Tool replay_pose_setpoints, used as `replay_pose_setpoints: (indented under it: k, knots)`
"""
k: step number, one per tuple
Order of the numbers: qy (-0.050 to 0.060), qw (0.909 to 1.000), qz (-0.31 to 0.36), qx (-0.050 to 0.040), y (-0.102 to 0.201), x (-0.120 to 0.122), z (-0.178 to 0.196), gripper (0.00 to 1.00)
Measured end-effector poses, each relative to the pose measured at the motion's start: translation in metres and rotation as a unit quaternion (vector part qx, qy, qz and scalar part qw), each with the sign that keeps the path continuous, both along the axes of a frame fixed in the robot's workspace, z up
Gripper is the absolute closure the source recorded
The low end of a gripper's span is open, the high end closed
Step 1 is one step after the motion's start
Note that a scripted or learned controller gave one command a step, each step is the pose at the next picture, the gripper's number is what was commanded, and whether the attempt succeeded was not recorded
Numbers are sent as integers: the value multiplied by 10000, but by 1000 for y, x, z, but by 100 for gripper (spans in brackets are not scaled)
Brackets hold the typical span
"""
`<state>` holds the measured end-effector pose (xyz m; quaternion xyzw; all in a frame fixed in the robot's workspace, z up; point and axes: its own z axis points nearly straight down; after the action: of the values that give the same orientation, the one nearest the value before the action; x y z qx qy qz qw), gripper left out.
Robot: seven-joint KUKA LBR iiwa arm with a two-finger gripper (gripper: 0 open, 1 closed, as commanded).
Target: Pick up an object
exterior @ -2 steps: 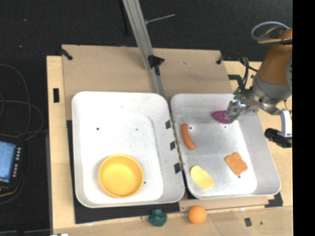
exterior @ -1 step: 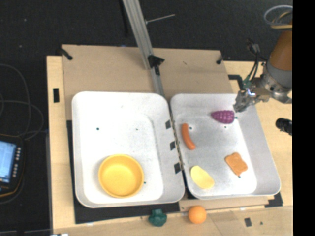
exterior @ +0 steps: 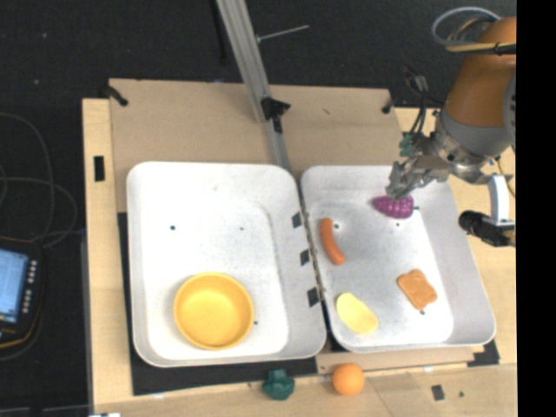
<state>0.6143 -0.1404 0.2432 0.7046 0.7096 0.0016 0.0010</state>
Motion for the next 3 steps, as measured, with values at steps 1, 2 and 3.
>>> replay_pose_setpoints:
  k: [1, 2, 3]
  knots:
    - [8, 10000, 6, 7, 59, -2, 10, 100]
    - [2, 10000, 3, 3, 106, -1, 17, 100]
    - [10, 10000, 4, 4, 161, 3, 19, 100]
